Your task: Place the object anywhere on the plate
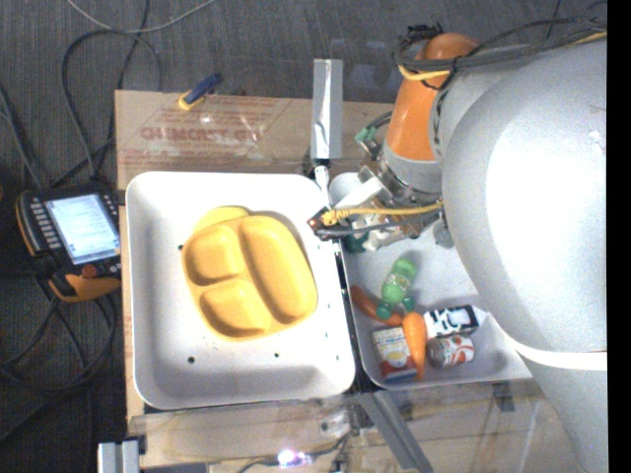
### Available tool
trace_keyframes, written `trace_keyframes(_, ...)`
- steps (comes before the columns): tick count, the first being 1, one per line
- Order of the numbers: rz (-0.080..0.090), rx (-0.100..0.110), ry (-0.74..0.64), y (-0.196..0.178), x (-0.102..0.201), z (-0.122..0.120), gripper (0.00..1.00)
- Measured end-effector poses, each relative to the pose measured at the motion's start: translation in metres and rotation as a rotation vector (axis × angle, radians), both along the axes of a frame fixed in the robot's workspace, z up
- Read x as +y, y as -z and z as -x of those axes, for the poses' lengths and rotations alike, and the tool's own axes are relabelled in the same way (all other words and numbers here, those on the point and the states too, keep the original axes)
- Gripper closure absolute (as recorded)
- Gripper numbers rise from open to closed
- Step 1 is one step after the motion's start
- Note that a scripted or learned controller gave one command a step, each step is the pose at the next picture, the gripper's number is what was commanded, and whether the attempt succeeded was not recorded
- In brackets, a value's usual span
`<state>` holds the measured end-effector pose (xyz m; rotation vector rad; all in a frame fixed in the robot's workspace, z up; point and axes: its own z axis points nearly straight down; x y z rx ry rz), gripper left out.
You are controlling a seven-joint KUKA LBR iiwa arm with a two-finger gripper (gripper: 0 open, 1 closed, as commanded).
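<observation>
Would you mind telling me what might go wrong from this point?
The claw sits over the seam between the left bin and the right bin, so a release here could miss the yellow plate. The carrot, green bottle and can lie crowded, so a pick might disturb neighbours.

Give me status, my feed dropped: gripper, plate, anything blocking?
Gripper over the bins' divide, fingers unreadable. Yellow plate bare in left bin. Carrot, bottle in right bin. Nothing blocking the plate.

We see a yellow three-compartment plate (251, 273), lying flat and slightly turned, in the middle of the left white bin (158, 363), nothing on it.
</observation>
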<state>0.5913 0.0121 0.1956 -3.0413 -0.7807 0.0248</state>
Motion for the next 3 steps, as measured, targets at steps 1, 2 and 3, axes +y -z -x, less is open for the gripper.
trace_keyframes(1, 0.002, -0.007, 0.164, 0.015, -0.038, 0.058, 1.0)
trace_keyframes(2, 0.002, -0.006, 0.268, 0.014, -0.057, 0.105, 1.0)
trace_keyframes(3, 0.002, -0.008, 0.287, 0.015, 0.036, 0.075, 1.0)
